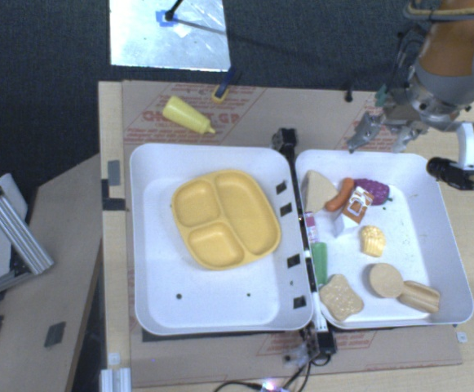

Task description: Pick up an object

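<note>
Your gripper (381, 135) hangs with fingers spread, gripping nothing, above the right bin's (446, 219) far edge, beyond the hot dog (339, 196).

arm (457, 31): cut off by top and right edges | end effector (381, 131): blurred, finger state unreadable | metal frame (4, 219): cropped at left edge | orange packet (356, 208): print too small to read

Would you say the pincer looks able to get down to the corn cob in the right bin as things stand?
Probably yes. The corn cob lies by itself in the right bin, with bare floor around it and nothing on top, and the pincer hovers above that bin's far rim.
</note>
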Tool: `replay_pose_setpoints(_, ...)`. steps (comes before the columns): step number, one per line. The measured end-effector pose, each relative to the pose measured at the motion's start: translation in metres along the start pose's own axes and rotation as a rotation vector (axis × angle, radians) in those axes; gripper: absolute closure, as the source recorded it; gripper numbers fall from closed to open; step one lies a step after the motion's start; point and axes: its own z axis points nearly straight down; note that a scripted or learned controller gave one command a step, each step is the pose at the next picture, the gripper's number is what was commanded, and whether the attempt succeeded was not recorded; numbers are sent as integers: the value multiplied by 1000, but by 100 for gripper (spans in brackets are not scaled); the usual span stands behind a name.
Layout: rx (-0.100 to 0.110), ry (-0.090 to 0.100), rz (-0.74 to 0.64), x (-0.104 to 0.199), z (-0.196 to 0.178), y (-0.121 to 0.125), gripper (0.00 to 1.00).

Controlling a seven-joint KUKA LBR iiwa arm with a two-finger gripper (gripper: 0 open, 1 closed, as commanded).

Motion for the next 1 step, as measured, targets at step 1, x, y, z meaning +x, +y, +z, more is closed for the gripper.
replay_pose_setpoints(1, -11, -1, -2, 0, -7, 2, 0)
